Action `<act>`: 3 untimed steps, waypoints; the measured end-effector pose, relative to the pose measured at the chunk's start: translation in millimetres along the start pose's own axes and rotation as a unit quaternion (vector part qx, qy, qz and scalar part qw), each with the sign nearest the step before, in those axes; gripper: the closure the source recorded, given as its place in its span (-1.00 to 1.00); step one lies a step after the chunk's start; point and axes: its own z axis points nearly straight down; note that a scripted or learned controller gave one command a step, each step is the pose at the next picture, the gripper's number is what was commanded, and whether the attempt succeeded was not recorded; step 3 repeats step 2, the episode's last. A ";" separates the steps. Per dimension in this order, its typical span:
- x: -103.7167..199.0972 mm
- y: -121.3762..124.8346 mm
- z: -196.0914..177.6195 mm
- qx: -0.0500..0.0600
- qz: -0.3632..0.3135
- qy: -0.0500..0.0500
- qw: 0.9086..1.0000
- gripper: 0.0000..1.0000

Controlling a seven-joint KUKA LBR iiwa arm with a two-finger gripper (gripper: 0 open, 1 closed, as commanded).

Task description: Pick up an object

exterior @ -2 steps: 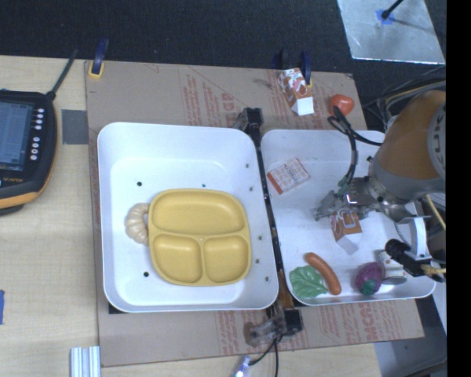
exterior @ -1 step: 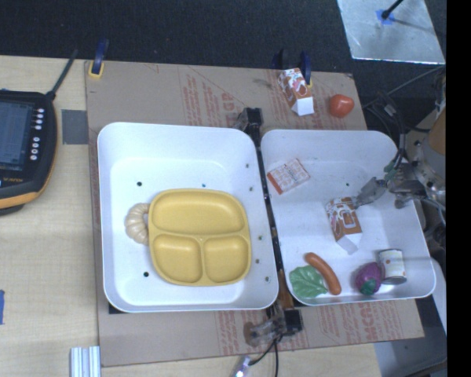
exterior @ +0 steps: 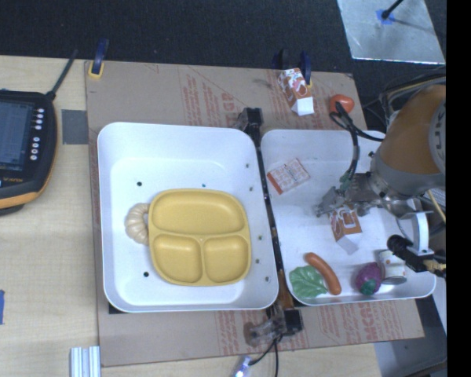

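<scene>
My gripper (exterior: 339, 203) hangs over the middle of the right bin (exterior: 314, 149), with the grey arm reaching in from the right. A small red and white carton (exterior: 347, 226) lies tilted just below the gripper, touching or nearly touching it; I cannot tell whether it is held. A second flat carton (exterior: 287, 176) lies to the upper left. Along the bin's front edge sit an orange sausage (exterior: 323, 273), a green leaf (exterior: 306, 282), a purple fruit (exterior: 367, 278) and a white can (exterior: 393, 269).
The left bin (exterior: 122, 155) holds a yellow divided plate (exterior: 198, 236) with a beige ridged item (exterior: 136, 222) against its left side. Behind the right bin, on the cardboard, stand another small carton (exterior: 296, 89) and a red object (exterior: 341, 102). A control pendant (exterior: 12, 148) lies at far left.
</scene>
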 end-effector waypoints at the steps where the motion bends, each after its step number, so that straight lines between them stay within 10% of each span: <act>1: -1.6 -0.1 -10.5 0.001 -0.001 -0.001 1.000 1.00; 2: 87.1 -27.5 -93.0 -0.001 0.000 0.000 1.000 1.00; 3: 87.1 -27.5 -93.0 -0.001 0.000 0.000 1.000 1.00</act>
